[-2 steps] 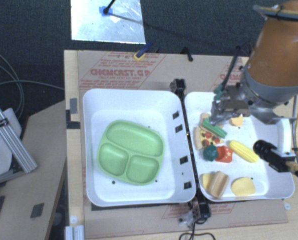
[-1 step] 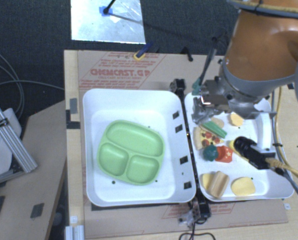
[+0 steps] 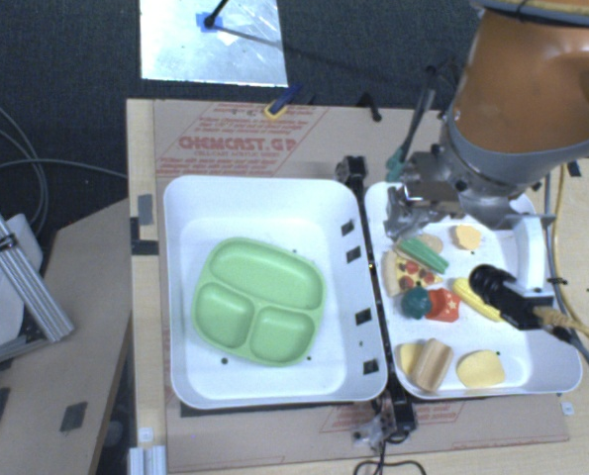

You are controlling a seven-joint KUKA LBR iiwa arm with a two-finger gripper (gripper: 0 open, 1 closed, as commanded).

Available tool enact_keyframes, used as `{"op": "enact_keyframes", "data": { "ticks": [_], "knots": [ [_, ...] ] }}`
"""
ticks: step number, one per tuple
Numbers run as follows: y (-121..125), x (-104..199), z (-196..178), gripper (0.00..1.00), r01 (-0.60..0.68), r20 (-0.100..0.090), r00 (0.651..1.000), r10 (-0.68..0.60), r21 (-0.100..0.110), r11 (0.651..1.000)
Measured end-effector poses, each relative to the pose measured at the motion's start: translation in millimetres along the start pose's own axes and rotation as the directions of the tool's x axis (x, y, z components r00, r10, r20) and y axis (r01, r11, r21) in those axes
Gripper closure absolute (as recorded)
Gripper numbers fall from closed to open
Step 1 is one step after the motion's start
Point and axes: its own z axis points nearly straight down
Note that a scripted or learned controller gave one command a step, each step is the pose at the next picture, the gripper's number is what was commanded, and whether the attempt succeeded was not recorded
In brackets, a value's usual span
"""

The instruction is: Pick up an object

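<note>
Two bins, arm over the right one

Camera view: the end effector [image 3: 405, 209] hangs above the right bin's [image 3: 561, 364] far-left corner; whether it grips anything cannot be told. Just below it lies a green pod [image 3: 423, 253], long axis slanting from upper left to lower right. The left bin [image 3: 185, 206] holds a green tray [image 3: 258, 301].

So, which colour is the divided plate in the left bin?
Light green plate, seen in the camera view.

Toys [image 3: 431, 290] crowd the right bin [image 3: 546, 364]; its lower-right corner lies bare.
</note>
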Motion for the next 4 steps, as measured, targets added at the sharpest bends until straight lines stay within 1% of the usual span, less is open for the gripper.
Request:
{"op": "enact_keyframes", "data": {
  "ticks": [4],
  "knots": [
    [3.4,0.2,-43.3,1.00,0.024,0.000,1.000,-0.024,-0.010,1.000]
  ]
}}
